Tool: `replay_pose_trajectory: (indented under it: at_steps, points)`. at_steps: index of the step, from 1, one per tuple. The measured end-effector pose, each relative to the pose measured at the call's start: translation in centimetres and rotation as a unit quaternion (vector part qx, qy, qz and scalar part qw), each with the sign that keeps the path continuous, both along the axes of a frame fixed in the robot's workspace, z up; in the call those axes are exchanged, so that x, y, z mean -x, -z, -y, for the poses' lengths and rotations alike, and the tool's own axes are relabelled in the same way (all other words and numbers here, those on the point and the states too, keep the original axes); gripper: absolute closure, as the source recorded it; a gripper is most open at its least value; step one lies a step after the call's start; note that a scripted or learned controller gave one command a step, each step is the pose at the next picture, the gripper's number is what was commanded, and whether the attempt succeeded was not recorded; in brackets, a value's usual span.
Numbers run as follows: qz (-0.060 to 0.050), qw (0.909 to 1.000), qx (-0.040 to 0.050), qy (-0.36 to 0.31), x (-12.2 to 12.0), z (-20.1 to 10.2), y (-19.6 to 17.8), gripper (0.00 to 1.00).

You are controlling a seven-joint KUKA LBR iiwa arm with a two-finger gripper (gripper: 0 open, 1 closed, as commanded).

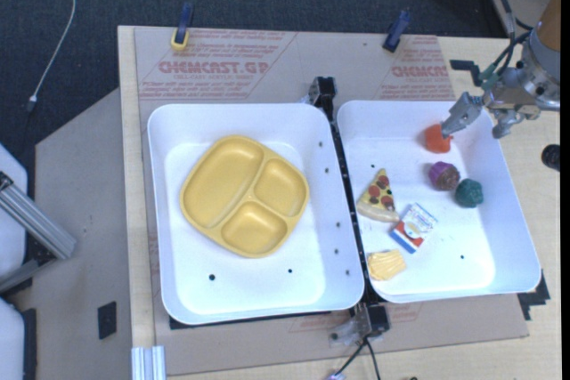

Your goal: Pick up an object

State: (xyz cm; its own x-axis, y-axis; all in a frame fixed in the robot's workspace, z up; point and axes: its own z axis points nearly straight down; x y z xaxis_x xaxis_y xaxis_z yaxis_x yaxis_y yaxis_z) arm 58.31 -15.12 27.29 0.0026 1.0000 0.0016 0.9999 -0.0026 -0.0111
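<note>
While the grey metal claw hangs spread wide over the right white bin's far edge, the small orange round object lies just beside one fingertip, ungripped.

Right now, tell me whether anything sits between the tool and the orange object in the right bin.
Nothing visible does. The tool, fingers spread, hangs just right of the orange object, one finger reaching its top. The purple object and the green one lie nearer the camera, off that path.

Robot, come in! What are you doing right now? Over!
Gripper open above right bin, holding nothing. Orange toy just beside left finger. Purple and green toys nearby.
</note>
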Motion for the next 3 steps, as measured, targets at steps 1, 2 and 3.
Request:
replay_pose_trajectory:
  at_steps: [1,2,3]
  points:
    - [0.006,1.0,0.0011,-0.001,-0.2,0.0,-0.6,0.0]
    - [0.002,1.0,0.0,-0.001,0.2,0.5,5.5,0.0]
    - [0.003,1.0,0.0002,-0.001,-0.1,1.3,10.4,0.0]
